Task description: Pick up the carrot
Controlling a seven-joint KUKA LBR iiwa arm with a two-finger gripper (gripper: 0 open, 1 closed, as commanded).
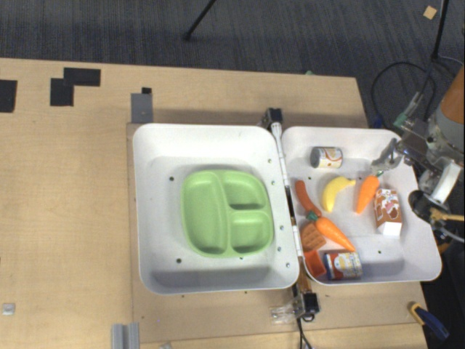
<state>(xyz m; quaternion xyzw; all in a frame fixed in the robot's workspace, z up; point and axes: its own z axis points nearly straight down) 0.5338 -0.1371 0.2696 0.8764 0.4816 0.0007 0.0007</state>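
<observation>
An orange carrot [366, 193] lies nearly upright in the right bin [363, 140], between a yellow banana [336, 192] and a brown-and-white carton [387, 211]. A second orange carrot [335, 231] with a green top lies slanted lower in the same bin. My gripper [386, 158] hangs over the bin's upper right part, just above the top end of the upright carrot. The arm [443, 133] comes in from the right edge. Whether the gripper touches the carrot is unclear.
The right bin also holds a small can [327, 157] at the top, a red sausage [303, 193], a lying can [341, 265] and an orange cup [313, 262]. The left bin [156, 195] holds a green divided plate [227, 211].
</observation>
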